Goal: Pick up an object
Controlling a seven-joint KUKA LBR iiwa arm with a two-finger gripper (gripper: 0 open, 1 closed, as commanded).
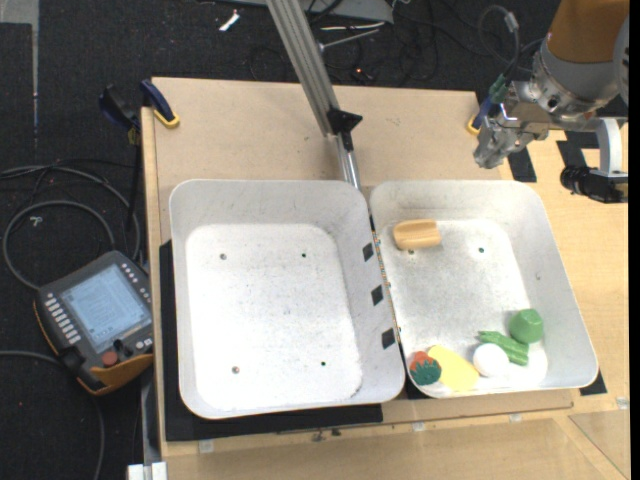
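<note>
On a wooden bench, the right bin (560,268) of scuffed white plastic holds a tan oblong block (416,234) near its far-left corner, while the gripper (492,154) hangs above, apart.

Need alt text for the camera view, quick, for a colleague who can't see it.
The gripper hovers above the far edge of the right bin, holding nothing. That bin holds a tan block and, in its near corner, a cluster of small toys.

Tan bread-like block (416,234) flat near the right bin's (500,200) far-left corner.
</note>
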